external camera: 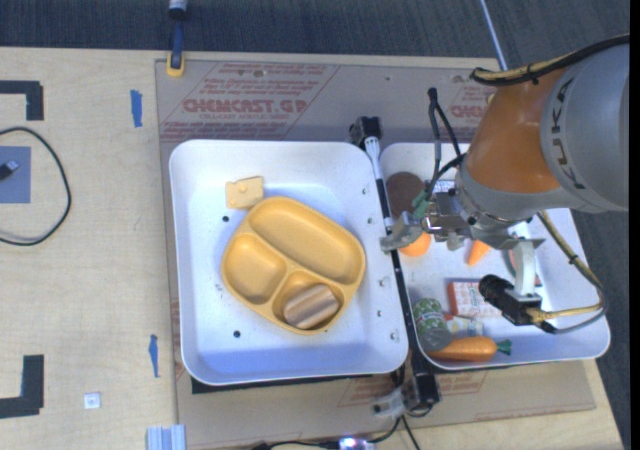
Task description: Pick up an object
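The grey arm (pixel 590 128) reaches in from the right, its orange band (pixel 510 143) bulging above the wrist, and bends down over the right bin (pixel 590 338). The pincer (pixel 440 228) hangs at that bin's left side, close to the wall it shares with the left bin (pixel 195 238). Whether it is wide or narrow I cannot tell, since the wrist and cabling cover it from above. Black cables (pixel 437 138) loop off the wrist.

Both bins are shallow, white and smooth with rounded corners, and they sit on a pale wooden worktop (pixel 80 268).

Just under the pincer lie 2 small orange pieces: 1 rounded (pixel 416 246) at its left and 1 tapered (pixel 479 252) at its right. Behind it, towards the far wall, is a dull brown disc (pixel 403 188). Nearer the camera than the pincer are a greenish patterned lump (pixel 428 318), a small red and white packet (pixel 465 298), and a toy carrot (pixel 462 348). The carrot is smooth and orange with a green tip at its right end, and its long axis runs roughly left to right along the near wall.

Well to the left of the pincer, in the left bin, rests a yellow plastic tray (pixel 300 233) with 3 glossy rounded compartments, its long axis slanting from far left to near right. The nearest compartment holds a brown bread-like roll (pixel 311 306). A pale yellow square block (pixel 244 192) touches the tray's far edge.
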`<state>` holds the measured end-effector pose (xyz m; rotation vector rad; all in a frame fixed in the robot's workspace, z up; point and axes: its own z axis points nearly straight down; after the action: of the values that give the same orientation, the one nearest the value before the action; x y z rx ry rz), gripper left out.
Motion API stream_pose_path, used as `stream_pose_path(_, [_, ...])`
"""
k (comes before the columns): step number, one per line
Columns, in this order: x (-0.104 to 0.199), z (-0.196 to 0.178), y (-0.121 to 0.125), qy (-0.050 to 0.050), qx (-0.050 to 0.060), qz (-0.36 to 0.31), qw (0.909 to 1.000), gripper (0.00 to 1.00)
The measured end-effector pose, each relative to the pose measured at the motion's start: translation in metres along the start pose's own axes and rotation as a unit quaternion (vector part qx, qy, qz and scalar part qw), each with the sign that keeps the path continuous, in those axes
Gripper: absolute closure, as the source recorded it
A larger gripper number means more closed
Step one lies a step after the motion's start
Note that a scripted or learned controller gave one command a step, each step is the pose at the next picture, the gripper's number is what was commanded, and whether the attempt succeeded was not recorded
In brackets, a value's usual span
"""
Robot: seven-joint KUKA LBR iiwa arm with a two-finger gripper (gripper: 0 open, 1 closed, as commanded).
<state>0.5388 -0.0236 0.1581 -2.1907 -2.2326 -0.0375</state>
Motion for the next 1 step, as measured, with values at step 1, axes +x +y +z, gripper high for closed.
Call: stream_pose_path(1, [0.0260,-0.0455,-0.0543,-0.013,0.004,0.009,0.9999,1.00])
